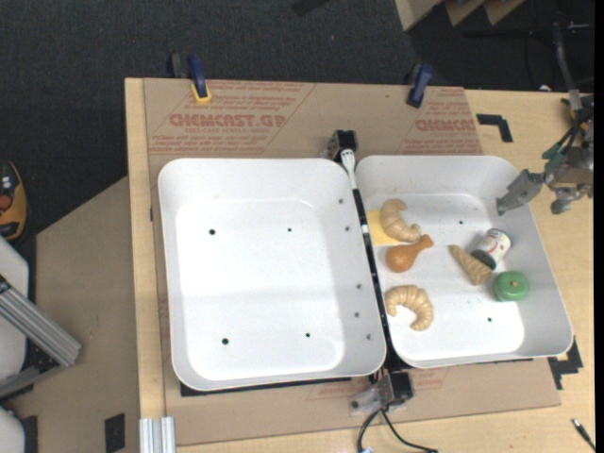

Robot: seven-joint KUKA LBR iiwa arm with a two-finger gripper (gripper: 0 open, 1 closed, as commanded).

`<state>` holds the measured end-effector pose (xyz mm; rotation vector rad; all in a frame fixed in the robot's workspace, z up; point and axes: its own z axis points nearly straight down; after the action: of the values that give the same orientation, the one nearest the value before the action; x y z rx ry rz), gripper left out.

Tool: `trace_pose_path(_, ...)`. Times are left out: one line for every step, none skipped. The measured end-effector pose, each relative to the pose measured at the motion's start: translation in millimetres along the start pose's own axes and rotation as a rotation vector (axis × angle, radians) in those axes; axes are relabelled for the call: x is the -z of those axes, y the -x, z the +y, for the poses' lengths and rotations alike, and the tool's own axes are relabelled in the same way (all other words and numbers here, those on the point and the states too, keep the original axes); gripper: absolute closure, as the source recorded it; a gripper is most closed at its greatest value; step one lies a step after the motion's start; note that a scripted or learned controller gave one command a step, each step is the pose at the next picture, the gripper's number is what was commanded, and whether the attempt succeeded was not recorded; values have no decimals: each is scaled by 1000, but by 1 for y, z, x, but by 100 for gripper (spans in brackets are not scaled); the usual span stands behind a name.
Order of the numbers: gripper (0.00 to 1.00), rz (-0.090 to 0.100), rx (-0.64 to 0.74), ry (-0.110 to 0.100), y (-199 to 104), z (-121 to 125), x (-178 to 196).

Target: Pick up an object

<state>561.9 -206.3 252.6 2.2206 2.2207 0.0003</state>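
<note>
The gripper point(538, 189) is seen at three o'clock, over the right bin's point(444, 170) rim; its finger state cannot be told. Inside, two croissants point(399, 219) point(411, 305), one drumstick point(409, 252), one cone point(470, 263) are counted.

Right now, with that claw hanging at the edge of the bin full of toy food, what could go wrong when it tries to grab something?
The gripper sits over the right bin's far rim, so a straight descent might strike the wall. The cone, the small can and the green round piece crowd together; fingers could nudge neighbours instead of gripping one. The drumstick lies against a croissant, so one might drag the other.
</note>
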Motion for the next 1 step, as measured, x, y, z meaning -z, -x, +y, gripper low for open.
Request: trace_pose_path(0,-1,6,4,-56,0,28)
